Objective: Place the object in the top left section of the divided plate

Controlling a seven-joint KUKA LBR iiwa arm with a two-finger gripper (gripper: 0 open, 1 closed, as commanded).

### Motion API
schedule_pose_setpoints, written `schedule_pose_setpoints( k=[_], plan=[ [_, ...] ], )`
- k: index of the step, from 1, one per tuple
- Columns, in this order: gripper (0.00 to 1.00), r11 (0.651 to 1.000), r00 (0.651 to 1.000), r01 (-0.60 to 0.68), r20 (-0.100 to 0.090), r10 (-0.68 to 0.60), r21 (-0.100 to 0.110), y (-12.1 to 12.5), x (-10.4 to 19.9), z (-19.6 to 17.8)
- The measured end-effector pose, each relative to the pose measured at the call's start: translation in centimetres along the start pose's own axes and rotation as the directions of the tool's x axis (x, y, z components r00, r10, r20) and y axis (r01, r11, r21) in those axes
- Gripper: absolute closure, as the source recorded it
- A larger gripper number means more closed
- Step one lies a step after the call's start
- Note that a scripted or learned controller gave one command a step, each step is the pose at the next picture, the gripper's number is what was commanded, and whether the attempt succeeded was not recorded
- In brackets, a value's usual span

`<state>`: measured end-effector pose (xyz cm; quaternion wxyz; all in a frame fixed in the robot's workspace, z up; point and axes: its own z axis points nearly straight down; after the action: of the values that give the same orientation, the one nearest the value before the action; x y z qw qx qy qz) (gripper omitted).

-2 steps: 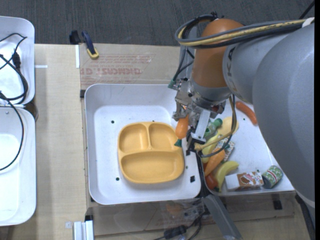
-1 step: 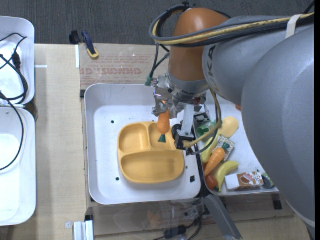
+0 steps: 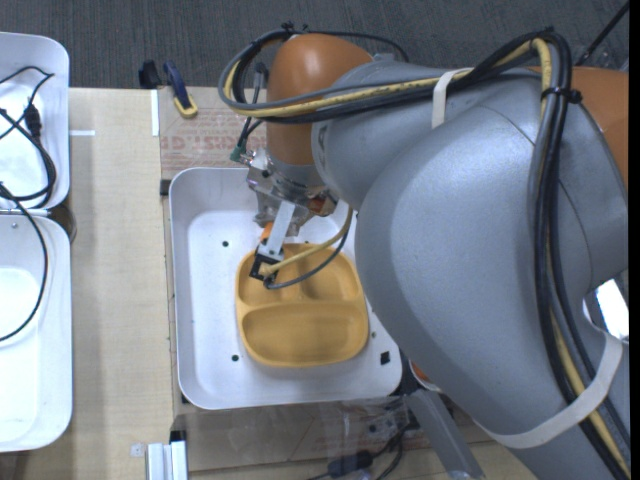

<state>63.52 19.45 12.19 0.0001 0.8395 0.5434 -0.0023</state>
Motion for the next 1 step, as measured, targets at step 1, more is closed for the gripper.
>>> schedule_pose_setpoints(
  k=[1],
  plan=[
    [1.00, 1.000, 1.000, 0.004, 0.004, -0.004, 0.002, 0.00, -0.11, -0.83]
  ],
)
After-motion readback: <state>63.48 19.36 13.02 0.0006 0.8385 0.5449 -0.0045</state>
